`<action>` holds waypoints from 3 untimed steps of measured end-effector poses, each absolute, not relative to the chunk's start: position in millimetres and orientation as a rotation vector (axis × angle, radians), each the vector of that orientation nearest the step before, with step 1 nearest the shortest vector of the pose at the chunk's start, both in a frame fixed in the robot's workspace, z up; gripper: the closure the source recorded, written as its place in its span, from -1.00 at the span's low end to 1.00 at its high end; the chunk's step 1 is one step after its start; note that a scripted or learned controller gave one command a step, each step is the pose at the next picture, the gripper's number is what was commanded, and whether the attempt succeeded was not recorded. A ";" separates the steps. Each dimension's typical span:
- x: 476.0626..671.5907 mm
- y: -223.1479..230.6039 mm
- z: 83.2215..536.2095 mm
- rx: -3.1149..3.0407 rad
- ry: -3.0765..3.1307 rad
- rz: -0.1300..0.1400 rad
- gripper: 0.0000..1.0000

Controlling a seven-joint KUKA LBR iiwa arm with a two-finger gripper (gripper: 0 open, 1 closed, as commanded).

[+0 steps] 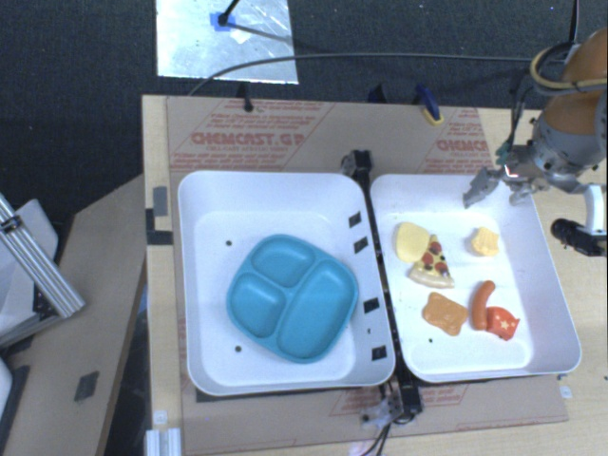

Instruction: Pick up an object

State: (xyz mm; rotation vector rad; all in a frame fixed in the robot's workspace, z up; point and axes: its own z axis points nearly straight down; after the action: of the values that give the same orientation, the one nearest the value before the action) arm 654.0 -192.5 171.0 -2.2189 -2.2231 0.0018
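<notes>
Red "CHEMCAST GP" lettering showing on brown sheet (275, 131) under bins — reading upside down, left of centre; second red print sitting at right — too partial for reading.

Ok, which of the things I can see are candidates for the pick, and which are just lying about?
For the pick, all in the right bin:
- gripper, open above the bin's far edge, holding nothing
- yellow round piece
- pizza slice
- small yellow chunk
- orange piece
- sausage
- red piece

Lying about:
- blue divided plate in the left bin
- foil sheet
</notes>
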 end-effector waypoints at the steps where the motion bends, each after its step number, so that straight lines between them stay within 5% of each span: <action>1: 654.5 -181.8 119.9 -2.214 -2.228 0.001 -1.00; 2: 655.1 -181.4 83.3 -2.214 -2.230 0.001 -1.00; 3: 656.9 -181.7 97.0 -2.215 -2.236 -0.005 1.00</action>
State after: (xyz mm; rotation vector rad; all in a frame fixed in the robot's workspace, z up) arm 656.9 -181.7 97.0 -2.2155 -2.2358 -0.0048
